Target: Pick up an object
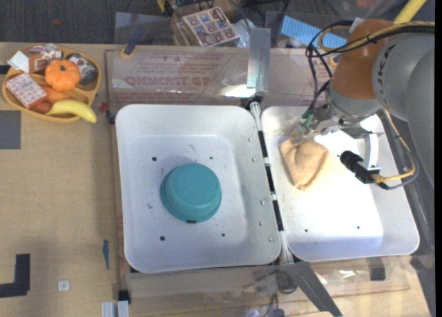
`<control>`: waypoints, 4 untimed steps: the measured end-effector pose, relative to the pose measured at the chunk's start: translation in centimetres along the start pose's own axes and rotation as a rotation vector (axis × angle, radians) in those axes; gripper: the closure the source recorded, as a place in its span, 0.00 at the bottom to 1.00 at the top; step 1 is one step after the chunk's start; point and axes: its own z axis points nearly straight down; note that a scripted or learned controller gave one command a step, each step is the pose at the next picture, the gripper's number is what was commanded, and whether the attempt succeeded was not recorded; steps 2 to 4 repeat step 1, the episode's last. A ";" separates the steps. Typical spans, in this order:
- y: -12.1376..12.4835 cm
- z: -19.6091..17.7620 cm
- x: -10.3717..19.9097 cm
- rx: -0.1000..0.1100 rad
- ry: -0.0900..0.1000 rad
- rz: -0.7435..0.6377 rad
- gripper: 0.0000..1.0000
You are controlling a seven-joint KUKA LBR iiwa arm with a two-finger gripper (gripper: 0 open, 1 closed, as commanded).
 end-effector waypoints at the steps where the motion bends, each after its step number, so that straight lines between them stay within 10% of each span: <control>1: 2.0 -8.4 3.7 0.009 0.005 -0.297 1.00; 4: 2.0 -8.4 3.7 0.009 0.005 -0.297 1.00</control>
